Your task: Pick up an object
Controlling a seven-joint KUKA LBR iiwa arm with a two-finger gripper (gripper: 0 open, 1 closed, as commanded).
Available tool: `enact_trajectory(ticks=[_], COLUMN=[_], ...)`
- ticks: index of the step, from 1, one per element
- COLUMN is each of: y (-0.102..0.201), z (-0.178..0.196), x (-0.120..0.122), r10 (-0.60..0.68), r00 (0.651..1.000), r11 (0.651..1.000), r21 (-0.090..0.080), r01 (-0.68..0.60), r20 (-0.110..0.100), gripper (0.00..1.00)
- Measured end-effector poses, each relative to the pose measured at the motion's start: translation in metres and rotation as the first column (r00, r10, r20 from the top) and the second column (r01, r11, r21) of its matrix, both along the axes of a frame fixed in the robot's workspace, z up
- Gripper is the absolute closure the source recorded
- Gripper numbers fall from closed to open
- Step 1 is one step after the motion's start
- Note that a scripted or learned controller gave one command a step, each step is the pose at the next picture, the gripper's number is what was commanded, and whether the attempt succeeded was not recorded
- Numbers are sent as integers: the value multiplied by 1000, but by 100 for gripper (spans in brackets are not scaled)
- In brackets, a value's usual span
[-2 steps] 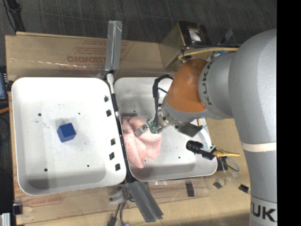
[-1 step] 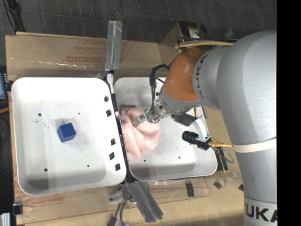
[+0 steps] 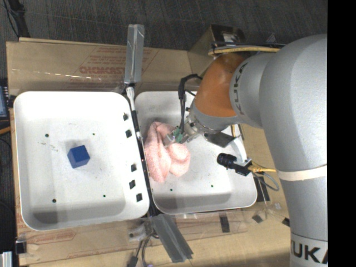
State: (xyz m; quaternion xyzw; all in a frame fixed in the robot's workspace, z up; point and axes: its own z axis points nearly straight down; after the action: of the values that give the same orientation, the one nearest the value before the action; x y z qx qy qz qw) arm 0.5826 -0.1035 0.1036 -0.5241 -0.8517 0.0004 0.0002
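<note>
The gripper (image 3: 179, 134) was down on the pink cloth (image 3: 164, 152) in the right bin (image 3: 192, 203), seemingly mid-grasp, its fingers' state indiscernible; next it needed a firm pinch before lifting.

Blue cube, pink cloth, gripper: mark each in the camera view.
blue cube (image 3: 79, 156): camera view, its top face, in the left bin.
pink cloth (image 3: 161, 154): camera view, middle of the bundle, right bin.
gripper (image 3: 179, 135): camera view, tip at the cloth's upper edge.

On my feed, white letters "KUKA" stand partly cut off on the grey arm (image 3: 300, 149), bottom right. Faint red print on the cardboard sheet (image 3: 72, 65) is unreadable.
</note>
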Motion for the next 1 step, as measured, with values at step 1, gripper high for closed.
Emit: enact_trajectory(ticks=[1], y=[0], z=[0], x=[0], r10=[0], r00=[1000], r11=[1000], r21=[-1], r01=[0], r20=[0], gripper=[0])
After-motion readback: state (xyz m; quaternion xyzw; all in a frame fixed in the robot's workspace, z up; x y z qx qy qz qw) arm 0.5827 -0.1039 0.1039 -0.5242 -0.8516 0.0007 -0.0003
